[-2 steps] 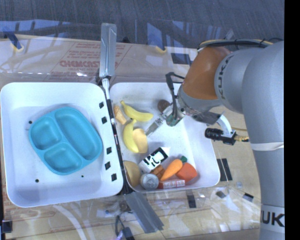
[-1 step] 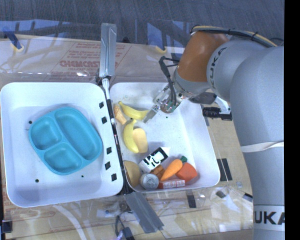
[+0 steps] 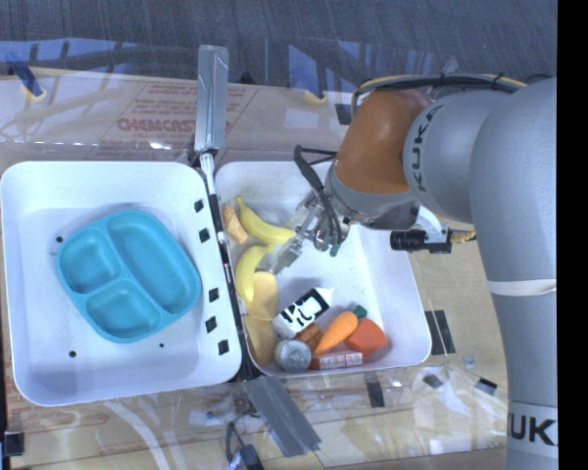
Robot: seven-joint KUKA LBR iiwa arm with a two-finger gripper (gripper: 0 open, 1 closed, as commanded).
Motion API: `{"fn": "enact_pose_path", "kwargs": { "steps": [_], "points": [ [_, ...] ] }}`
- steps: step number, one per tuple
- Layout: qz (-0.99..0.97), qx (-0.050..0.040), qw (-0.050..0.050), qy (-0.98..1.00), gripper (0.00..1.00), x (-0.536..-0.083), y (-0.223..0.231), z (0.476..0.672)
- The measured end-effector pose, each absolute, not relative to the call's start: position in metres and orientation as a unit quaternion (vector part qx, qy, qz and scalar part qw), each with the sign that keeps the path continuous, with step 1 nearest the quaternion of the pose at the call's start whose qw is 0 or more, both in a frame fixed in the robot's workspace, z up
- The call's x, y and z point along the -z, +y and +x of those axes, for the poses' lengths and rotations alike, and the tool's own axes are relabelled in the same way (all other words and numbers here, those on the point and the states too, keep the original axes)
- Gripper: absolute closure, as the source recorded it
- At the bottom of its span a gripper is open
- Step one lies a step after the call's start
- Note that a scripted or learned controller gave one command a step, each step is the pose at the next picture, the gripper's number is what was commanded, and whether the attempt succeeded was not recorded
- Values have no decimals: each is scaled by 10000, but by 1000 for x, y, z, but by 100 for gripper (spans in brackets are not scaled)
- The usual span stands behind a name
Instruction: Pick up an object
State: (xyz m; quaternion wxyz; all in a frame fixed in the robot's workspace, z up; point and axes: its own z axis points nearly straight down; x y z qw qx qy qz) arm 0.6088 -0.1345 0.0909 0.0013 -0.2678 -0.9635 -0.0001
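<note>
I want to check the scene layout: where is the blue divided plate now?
In the camera view, the blue divided plate lies in the left bin, apart from the bananas and the carrot in the right bin.

We see bright, even overhead light; the white bins [image 3: 39, 292] nearly wash out, glare streaks the plastic sheeting [image 3: 118, 116], shadows stay soft, and fine detail looks slightly blurred.

Layout of two bins on the bench

A divided tray [image 3: 127, 274] is seated in the left bin [image 3: 39, 360]. In the right bin [image 3: 407, 292], bananas [image 3: 255, 225] are placed along the left wall, below the gripper [image 3: 309, 233]; a carrot [image 3: 335, 329] and a can [image 3: 294, 355] are located at the near edge.
</note>
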Motion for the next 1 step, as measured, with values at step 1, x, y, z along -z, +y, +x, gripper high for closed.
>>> {"fn": "enact_pose_path", "kwargs": {
  "steps": [1],
  "points": [
    [-3037,0,-5,-9528,0,-92,-135,645]
  ]
}}
